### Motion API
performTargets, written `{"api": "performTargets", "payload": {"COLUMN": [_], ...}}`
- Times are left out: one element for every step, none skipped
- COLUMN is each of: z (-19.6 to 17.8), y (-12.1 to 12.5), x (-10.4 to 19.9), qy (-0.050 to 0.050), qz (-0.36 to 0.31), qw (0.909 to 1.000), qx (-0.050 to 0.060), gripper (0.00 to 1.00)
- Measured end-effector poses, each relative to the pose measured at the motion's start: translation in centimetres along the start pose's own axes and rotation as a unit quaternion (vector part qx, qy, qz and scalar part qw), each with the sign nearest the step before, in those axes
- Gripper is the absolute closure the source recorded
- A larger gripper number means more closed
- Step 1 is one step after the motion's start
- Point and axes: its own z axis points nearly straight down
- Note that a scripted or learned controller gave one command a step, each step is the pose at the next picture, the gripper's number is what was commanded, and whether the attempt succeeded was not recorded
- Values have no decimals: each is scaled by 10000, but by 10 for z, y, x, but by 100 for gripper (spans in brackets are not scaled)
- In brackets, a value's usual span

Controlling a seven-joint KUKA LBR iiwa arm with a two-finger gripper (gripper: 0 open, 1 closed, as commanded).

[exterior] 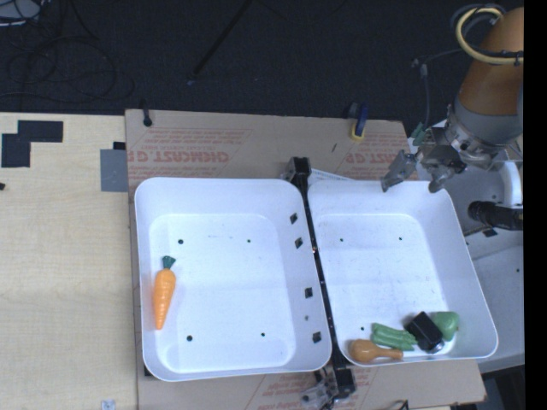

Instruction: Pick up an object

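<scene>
1. In the left bin, a toy carrot lies alone near its left wall.
2. The right bin's near corner holds an orange gourd, green pods, a black block and a green piece, all touching.
3. The pincer hangs spread wide and bare over that bin's far rim.

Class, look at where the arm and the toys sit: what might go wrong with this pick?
1. The green toy, black object and orange piece crowd one corner of the right bin; a grasp may slip or snag on the wall.
2. The gripper hovers at the far rim, away from every object.
</scene>
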Motion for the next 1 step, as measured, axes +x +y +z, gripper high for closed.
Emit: {"api": "performTargets", "payload": {"z": [-111], "y": [8], "x": [95], "qy": [9], "qz": [-53], "qw": [10000], "qx": [-68], "gripper": [0]}}
